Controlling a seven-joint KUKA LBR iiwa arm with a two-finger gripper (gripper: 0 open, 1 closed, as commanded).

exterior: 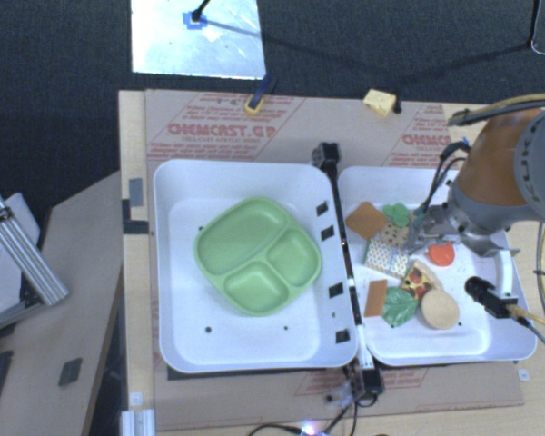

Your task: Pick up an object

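Gripper (421,234) | low over toys in right bin (500,334) | we cannot tell its grasp | we advise centring on cracker (388,247) before lifting

Left bin (177,271) holds a divided tray (257,255). Right bin (490,339) holds the toy food pile (401,266), gripper (418,234) over it.

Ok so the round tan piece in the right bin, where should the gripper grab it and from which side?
Best taken from straight above, fingers across the middle of the round tan piece. It looks flat and lies at the near end of the pile. A green leaf piece touches its left edge, so set the fingers on the near and far edges, which look freer. The gripper sits farther back in the right bin.
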